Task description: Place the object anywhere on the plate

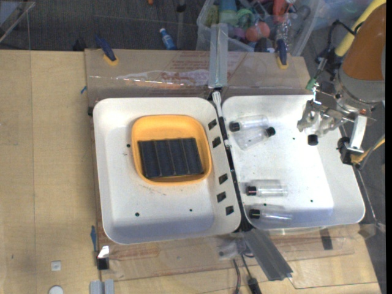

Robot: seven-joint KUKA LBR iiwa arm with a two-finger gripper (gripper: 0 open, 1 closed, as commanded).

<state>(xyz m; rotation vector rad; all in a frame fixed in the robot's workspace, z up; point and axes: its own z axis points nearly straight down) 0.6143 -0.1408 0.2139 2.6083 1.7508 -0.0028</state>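
Gripper [313, 122] grip state unreadable. Nearest vial [250, 125] lies just left: centre over it before lifting toward plate [142, 128].

I see an orange-yellow plate [147, 127] carrying a dark grey ribbed block [170, 158], both inside the white left bin [113, 182]. The white right bin [318, 182] holds clear tubes with black caps [254, 124]. The arm's band [367, 48] reads orange above a silvery gripper [318, 118].
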